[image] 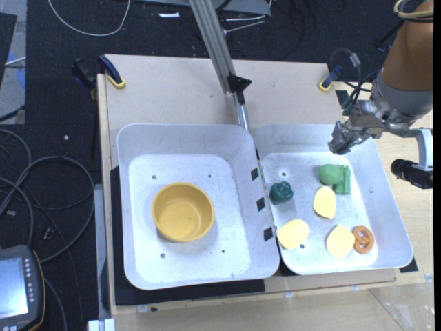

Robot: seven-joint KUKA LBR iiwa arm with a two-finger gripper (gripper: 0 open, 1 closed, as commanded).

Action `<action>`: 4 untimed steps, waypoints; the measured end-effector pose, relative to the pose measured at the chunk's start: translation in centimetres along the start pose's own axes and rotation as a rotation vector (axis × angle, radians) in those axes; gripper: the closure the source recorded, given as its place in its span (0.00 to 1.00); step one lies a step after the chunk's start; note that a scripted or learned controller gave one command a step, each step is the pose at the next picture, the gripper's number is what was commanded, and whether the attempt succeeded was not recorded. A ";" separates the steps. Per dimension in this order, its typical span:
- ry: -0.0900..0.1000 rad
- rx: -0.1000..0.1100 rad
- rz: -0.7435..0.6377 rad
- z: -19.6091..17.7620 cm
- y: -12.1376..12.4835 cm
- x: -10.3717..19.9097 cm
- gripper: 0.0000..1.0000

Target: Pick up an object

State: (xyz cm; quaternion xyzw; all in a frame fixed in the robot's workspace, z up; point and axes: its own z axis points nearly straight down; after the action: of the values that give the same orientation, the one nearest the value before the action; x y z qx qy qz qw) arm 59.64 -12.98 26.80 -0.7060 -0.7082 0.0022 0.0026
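we use the yellow bowl [182,212] as our landmark. it sits in the left bin [138,150], round and smooth, like hard plastic.

nearest to us, to the right of the bowl and a bit lower, two flat yellow pieces [294,234] and [340,241] lie in the right bin [389,212]. a small orange ring [363,239] touches the second one. a third yellow piece [324,202] lies a little farther back. they look like thin, stiff toy food, and we think they may slip.

right of the bowl, near the wall between the bins, sits a dark green lump [280,192], bumpy and round.

farther back and right is the green toy [335,176], chunky and blocky. we think it is light and firm, so we would pinch its two long sides.

farthest from the bowl, the gripper [340,143] hangs just behind the green toy. we cannot tell if it is open or closed, and we see nothing in it.
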 end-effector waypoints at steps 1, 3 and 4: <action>0.000 0.000 0.000 0.0 0.0 0.0 0.00; 0.001 0.011 0.003 11.4 1.5 -0.2 0.00; 0.002 0.009 0.003 17.4 1.3 0.0 0.00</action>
State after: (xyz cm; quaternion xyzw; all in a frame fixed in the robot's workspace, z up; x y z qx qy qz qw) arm 60.84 -12.96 9.39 -0.7068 -0.7073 0.0049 0.0063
